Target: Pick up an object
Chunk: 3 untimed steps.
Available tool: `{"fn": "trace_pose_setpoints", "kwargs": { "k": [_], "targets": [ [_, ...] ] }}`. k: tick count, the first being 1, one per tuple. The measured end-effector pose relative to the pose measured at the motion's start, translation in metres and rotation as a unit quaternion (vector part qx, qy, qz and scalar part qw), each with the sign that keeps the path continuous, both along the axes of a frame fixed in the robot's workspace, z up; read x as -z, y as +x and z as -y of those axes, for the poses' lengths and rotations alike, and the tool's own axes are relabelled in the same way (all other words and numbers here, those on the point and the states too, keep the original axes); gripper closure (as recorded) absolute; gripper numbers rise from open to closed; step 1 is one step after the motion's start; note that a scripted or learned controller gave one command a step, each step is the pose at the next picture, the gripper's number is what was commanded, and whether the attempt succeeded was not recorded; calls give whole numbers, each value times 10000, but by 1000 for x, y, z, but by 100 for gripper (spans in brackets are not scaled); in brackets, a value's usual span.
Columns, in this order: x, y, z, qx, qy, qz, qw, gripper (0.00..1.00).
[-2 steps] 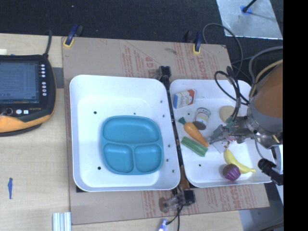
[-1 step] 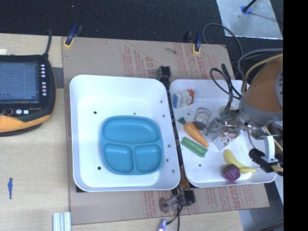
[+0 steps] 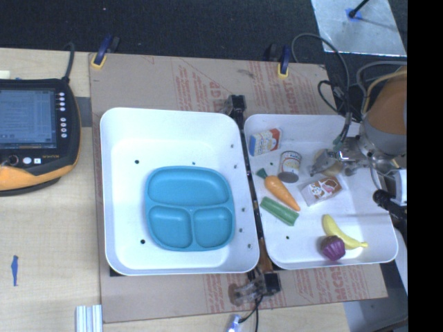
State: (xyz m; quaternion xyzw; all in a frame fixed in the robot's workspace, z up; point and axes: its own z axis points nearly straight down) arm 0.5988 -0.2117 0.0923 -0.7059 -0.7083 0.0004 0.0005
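Note:
The right bin (image 3: pixel 377 251) holds several small items: a little white carton (image 3: pixel 264 142), a tin can (image 3: pixel 291 163), an orange carrot (image 3: pixel 282 191), a green cucumber-like piece (image 3: pixel 279 211), a flat snack packet (image 3: pixel 322 189), a yellow banana (image 3: pixel 342 231) and a purple onion-like ball (image 3: pixel 333 248). My gripper (image 3: pixel 331 160) hangs over the upper right part of this bin, between the can and the bin's right wall, just above the snack packet. I see nothing held in it. The arm's orange band (image 3: pixel 389 106) sits behind it at the right.
The left bin (image 3: pixel 118 185) carries a blue divided plate (image 3: pixel 190 207). A tablet-style pendant (image 3: pixel 34 126) lies on the bench at far left. Cables (image 3: pixel 332 68) loop behind the right bin. Clamps hold the cardboard base at the back edge.

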Motion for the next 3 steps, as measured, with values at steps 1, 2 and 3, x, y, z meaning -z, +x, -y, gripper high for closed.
{"fn": "trace_pose_setpoints", "kwargs": {
  "k": [1,2,3],
  "targets": [
    [0,23,0,-2,0,2,10000,0],
    [0,32,0,-7,-3,5,10000,0],
    [0,56,0,-6,2,-5,10000,0]
  ]
}}
